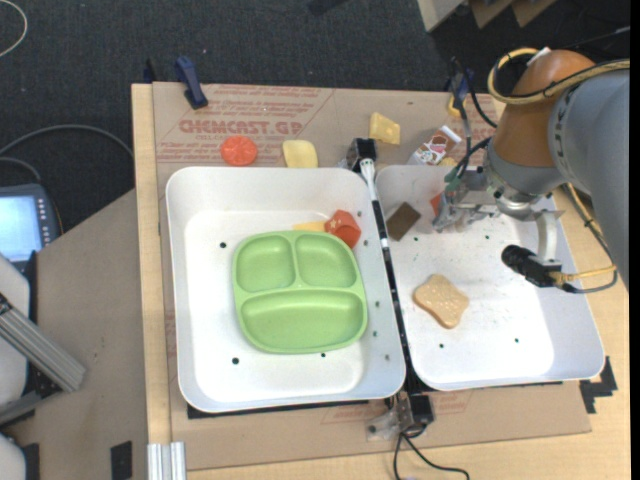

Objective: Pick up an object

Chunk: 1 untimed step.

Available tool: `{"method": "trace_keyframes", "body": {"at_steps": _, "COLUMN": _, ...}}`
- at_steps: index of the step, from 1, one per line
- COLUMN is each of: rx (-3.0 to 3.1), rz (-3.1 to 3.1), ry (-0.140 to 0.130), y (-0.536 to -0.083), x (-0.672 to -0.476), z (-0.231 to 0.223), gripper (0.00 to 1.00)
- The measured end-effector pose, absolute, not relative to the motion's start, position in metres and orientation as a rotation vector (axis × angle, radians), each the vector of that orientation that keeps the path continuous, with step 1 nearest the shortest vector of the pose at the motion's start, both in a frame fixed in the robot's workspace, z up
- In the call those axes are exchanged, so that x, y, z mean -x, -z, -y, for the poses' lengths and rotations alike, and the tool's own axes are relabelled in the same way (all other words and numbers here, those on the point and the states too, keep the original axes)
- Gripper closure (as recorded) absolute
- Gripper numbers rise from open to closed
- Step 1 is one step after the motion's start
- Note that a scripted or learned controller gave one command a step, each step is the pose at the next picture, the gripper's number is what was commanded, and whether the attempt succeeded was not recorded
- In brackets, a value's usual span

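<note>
While poised low over the far-left part of the right shallow white bin [525,368], gives no clear sight of how wide the two-finger gripper [455,206] stands, or of anything held: cannot tell. Reaches in from the view's right as a grey arm with an orange band [530,118].

Well to the gripper's left in the view, across the shared rim: left shallow white bin [190,268], with a green divided plastic plate [298,293] lying inside. Nearer the camera than the gripper, apart from it: tan bread-shaped slice [441,300], flat on the right bin's floor. Just beside the gripper on its left: dark brown square block [403,220], close to the rim. Left again, past the rim: small red chunk [343,226] at the plate's far edge. Behind the gripper, out on the cardboard: red-and-white packet [432,150] and pale yellow wedge [384,128].
</note>
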State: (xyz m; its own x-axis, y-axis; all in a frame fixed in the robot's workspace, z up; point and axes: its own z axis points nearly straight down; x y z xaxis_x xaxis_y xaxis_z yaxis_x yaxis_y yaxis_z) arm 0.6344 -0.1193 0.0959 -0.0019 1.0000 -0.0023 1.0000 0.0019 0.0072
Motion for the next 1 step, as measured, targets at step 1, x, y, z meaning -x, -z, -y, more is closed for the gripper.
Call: {"method": "trace_keyframes", "body": {"at_steps": 1, "rx": -2.229, "rz": -2.219, "ry": 0.003, "y": -0.1277, "x": -0.5793, "z": 0.1657, "gripper": 1.00}}
